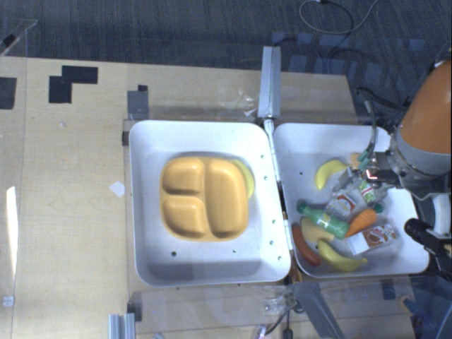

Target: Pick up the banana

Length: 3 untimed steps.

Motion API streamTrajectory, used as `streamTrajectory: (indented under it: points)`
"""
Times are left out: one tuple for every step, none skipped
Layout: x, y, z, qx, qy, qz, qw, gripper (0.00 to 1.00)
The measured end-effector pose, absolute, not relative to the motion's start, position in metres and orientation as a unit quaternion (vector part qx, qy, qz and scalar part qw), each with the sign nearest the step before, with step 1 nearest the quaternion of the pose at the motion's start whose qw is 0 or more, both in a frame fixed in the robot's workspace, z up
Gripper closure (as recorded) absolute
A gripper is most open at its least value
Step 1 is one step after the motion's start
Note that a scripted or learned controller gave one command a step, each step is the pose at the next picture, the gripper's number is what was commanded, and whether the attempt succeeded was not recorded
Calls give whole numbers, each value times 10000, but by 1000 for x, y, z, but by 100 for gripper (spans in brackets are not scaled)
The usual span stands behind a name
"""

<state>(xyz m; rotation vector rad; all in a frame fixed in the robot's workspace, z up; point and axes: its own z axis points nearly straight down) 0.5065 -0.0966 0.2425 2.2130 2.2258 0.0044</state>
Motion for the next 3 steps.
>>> streamTrajectory:
  points:
    - [565,-91,129,7172,6969,4,2,0]
    - [589,-105,90,7368,6761,48,57,0]
    - [591,-104,102,7364,6765,71,64,100]
